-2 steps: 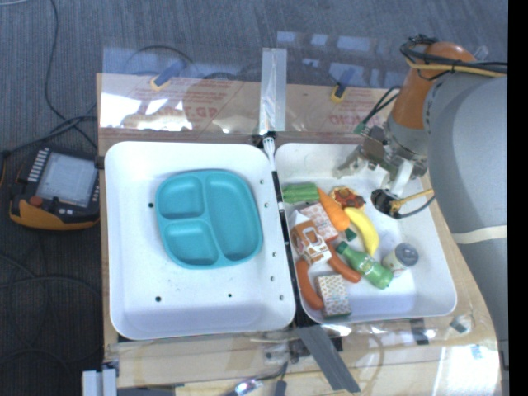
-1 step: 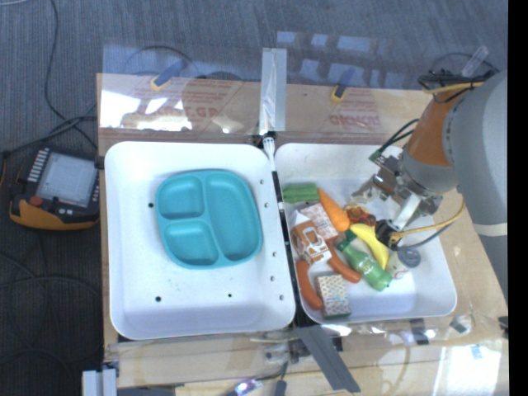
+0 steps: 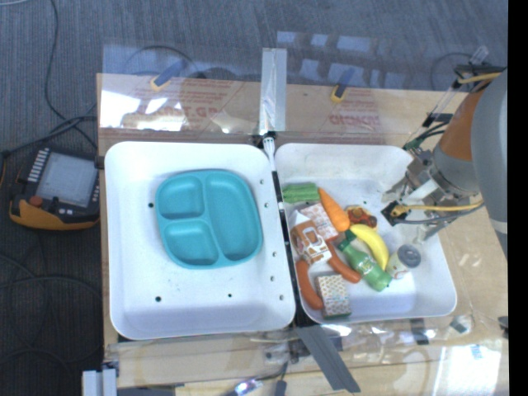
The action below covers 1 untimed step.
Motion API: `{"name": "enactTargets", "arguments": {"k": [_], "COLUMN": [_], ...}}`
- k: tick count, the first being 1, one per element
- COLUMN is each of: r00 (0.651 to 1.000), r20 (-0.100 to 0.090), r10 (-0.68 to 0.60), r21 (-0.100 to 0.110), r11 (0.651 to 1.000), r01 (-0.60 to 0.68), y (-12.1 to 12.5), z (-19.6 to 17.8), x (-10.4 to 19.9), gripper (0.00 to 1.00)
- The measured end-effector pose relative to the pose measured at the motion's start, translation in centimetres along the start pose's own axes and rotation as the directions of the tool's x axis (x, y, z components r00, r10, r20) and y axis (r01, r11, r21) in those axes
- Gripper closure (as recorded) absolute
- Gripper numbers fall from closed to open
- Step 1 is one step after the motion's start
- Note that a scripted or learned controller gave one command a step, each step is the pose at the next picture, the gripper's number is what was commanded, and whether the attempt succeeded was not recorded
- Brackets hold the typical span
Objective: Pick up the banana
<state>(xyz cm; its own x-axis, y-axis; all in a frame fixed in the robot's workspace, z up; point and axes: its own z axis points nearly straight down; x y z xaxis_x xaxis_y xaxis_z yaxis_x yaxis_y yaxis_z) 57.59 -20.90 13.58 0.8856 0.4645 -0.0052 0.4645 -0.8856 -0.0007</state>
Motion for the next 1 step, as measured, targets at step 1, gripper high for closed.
{"name": "enactTargets", "arguments": {"k": [1], "r00": [0.997], "r20": [-0.006], "r10": [0.079], "r21": [-0.008], "r11": [0.997], "r01": [-0.079], "y": [-2.23], "z": [4.65], "x": [2.02], "gripper": [0.0]}}
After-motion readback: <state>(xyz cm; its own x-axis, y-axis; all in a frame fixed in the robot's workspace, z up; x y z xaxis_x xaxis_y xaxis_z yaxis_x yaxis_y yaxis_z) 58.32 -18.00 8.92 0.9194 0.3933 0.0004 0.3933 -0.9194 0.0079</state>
